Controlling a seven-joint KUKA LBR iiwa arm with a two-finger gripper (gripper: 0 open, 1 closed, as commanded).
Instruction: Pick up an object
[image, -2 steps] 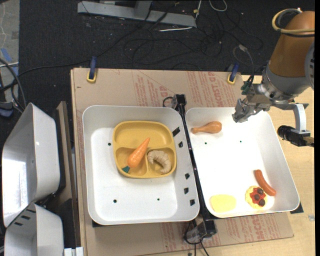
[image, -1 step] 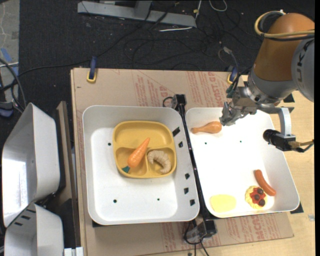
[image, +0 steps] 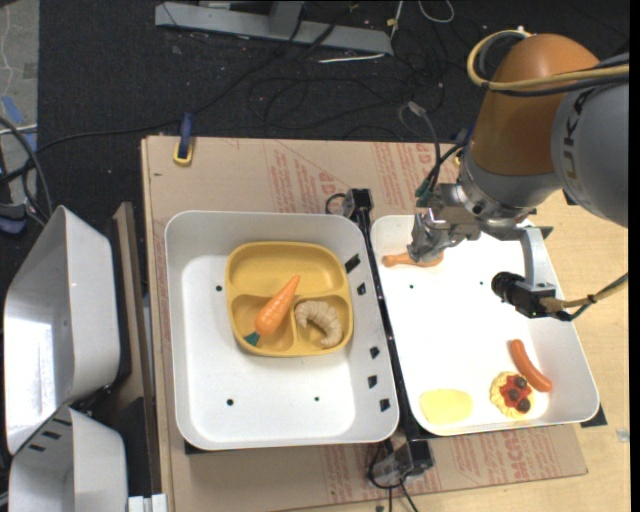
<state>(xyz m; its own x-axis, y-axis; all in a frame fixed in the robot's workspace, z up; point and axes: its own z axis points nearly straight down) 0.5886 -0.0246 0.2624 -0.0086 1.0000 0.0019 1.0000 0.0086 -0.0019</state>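
Nearest the camera, along the bottom left edge, stand two white tubs (image: 55, 330), tilted and off the worktop (image: 270, 170), which is a brown board with faint red print. A yellow-handled clamp (image: 183, 148) grips the board's far left corner.

On the board, the left bin (image: 200, 400) carries a yellow divided plate (image: 288, 262). A toy carrot (image: 277, 305) lies slantwise across the plate's divider, orange tip toward the far side and green end toward the near side. Just beside it, in the near right compartment, sits a pale curled shrimp (image: 320, 322). The two are close, though whether they touch cannot be made out.

A row of black clips (image: 368, 290) runs down the seam between the two bins.

In the right bin (image: 470, 330), at its far left corner, lies a small orange object (image: 408, 260), with one thin end poking out to the left. The end effector (image: 432, 243) stands directly over it, pressed down at that spot; the fingers are hidden by the wrist body, so whether they are wide, narrow or closed on the object cannot be told. The grey arm (image: 590, 130) with its orange band (image: 525, 100) reaches in from the right. A black fitting (image: 522, 292) hangs below the arm over the middle of the bin.

Along the bin's near edge lie a flat yellow disc (image: 445, 405), then a small round tart with dark and red berries (image: 514, 394), and touching it on the far right a red sausage (image: 530, 365), set on a slant.
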